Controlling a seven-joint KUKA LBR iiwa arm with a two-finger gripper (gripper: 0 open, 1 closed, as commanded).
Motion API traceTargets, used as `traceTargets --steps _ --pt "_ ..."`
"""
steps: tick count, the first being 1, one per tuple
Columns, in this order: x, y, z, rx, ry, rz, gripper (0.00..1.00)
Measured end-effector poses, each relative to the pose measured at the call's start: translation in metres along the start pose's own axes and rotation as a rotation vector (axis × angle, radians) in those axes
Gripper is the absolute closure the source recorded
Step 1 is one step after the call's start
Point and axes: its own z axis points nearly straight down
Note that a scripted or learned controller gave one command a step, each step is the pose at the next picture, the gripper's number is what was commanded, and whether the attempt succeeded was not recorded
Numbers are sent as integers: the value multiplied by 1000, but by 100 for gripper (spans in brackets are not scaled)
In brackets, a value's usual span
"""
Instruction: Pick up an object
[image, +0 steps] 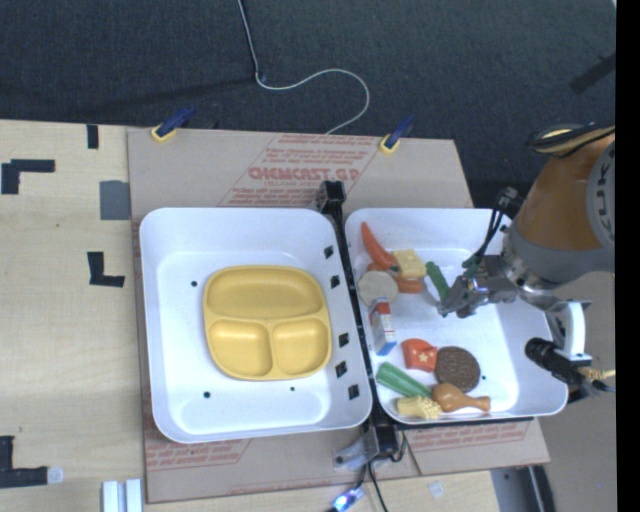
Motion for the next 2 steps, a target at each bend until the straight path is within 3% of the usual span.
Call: traceTargets --steps 1,2 --pt "1 0 -41 1 0 1 100" --pt "50 -4 -46 4 2 -4 100"
